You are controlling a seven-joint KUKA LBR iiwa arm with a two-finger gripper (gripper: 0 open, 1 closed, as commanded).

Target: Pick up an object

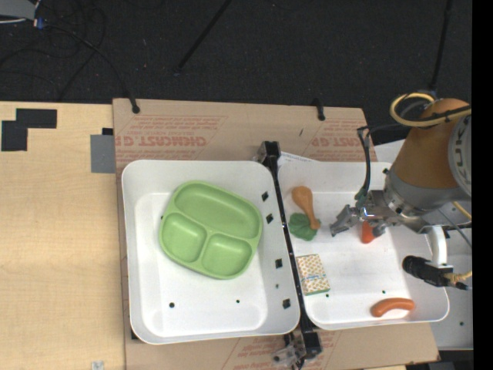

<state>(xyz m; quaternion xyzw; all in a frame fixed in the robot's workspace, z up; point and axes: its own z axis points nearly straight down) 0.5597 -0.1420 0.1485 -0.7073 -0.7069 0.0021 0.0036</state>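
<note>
At the near edge of the right bin (431, 314) an orange sausage-shaped piece (393, 307) is seen lying flat, well apart from the other things. A little further in, against the divider between the bins, a small patterned packet (313, 274) is laid on the white floor. Beyond it a green lump (303, 226) is found touching the lower end of a tan, drumstick-like piece (303, 200). The gripper (353, 220) is held low over the middle of this bin, reaching in from the right, with a small red-orange object (367, 233) just beside it. Whether that object is pinched or merely lies beneath the gripper cannot be told, and the set of the gripper itself cannot be made out either. In the left bin (146, 307) a green divided plate (209, 229) is seen resting, untouched. Behind both bins a cardboard sheet (231, 133) is spread on the desk (54, 230).

The task is judged to be at the grasping stage: nothing is visibly lifted clear of the bin, so a secure hold and the lift are probably still to be achieved.
</note>
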